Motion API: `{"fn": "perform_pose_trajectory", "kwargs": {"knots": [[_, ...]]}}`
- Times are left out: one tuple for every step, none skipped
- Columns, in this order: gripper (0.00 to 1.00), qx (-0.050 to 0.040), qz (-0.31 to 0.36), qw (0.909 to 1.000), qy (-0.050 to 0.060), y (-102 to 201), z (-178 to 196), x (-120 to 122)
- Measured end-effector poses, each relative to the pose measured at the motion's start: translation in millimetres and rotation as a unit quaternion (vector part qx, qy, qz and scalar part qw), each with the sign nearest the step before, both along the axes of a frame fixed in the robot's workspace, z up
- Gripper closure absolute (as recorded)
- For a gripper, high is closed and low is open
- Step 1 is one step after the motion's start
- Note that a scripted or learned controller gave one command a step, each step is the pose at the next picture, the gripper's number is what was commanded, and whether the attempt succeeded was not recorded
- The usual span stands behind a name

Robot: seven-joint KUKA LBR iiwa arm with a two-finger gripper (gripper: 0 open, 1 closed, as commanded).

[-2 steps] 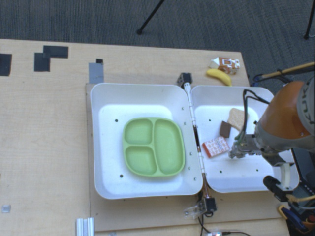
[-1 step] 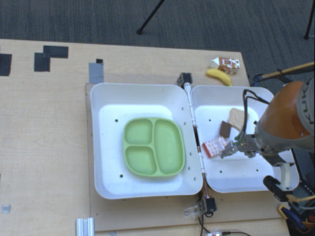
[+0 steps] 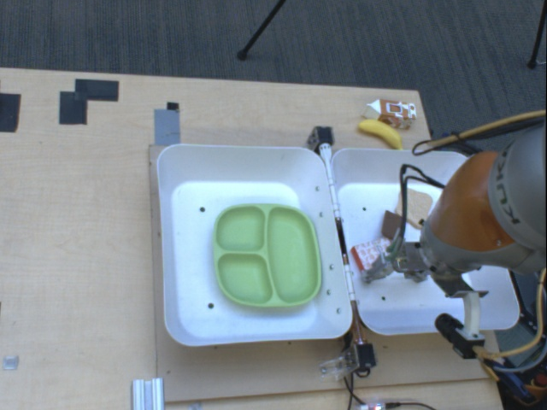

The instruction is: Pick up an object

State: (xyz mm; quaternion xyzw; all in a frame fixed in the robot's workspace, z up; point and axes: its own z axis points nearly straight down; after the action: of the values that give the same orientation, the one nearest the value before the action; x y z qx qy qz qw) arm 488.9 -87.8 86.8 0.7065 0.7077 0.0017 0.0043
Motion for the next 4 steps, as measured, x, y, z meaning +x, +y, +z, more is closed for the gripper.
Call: {"fn": "perform_pose_trajectory", "kwargs": {"knots": [[1.0, 0.0002, 0.001, 1.0, -0.003, 1, 11, 2], [0.0, 0.0003, 0.001, 1.0, -0.003, 1, 11, 2], [1.0, 0.0004, 0.003, 1.0, -0.005, 1, 22, 4], [0.0, 0.0005, 0.003, 1.0, -0.005, 1, 22, 4]]}}
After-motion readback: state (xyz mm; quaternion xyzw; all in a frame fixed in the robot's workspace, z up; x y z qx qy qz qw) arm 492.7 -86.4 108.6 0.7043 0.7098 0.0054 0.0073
